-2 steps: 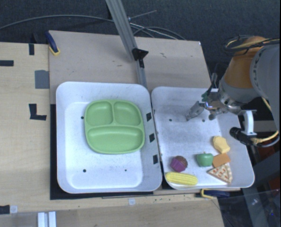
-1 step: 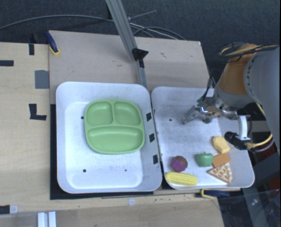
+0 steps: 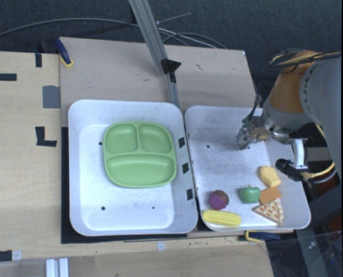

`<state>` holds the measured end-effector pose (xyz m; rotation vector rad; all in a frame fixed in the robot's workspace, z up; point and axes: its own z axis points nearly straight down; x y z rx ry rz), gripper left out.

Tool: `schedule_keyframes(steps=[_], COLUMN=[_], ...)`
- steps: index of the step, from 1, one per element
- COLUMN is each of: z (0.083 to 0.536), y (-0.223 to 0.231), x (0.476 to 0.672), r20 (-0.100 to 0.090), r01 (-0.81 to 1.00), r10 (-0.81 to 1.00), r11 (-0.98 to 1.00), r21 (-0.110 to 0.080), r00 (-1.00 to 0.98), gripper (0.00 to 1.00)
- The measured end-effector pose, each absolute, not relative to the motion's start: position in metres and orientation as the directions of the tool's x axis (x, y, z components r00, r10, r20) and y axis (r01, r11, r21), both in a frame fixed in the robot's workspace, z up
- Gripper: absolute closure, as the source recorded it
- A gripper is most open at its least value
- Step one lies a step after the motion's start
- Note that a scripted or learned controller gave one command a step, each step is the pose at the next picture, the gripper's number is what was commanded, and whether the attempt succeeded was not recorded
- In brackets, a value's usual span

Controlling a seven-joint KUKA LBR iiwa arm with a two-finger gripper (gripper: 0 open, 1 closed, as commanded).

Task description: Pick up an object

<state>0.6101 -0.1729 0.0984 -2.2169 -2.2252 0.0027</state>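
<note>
My fingers [image 3: 244, 139] hang over the far part of the right shallow white bin [image 3: 217, 123], close to its bare floor; I cannot tell how wide they stand. Nothing sits between them. The toys lie near me along the bin's near right side: a yellow block [image 3: 270, 176], an orange wedge [image 3: 270, 195], a pizza slice [image 3: 269, 212], a green plastic pepper [image 3: 249, 194], a purple round fruit [image 3: 219, 199] and a yellow corn cob [image 3: 221, 217]. The left white bin [image 3: 85, 154] holds a green divided plate [image 3: 140, 154] on the wooden desk [image 3: 21, 154].
</note>
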Motion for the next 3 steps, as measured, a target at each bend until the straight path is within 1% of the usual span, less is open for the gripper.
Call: schedule_keyframes(steps=[1,2,3], z=[0.141,0.184,0.248], y=[-0.175,-0.172,-0.172], x=[0.608,0.610,0.611], r20=[-0.001,0.000,-0.001], r01=[1.000,1.000,1.000], r10=[1.000,1.000,1.000], r11=[0.001,0.002,0.002], r21=[0.003,0.003,0.005], r00=[-0.001,-0.002,-0.002], gripper=[1.00,1.00,1.00])
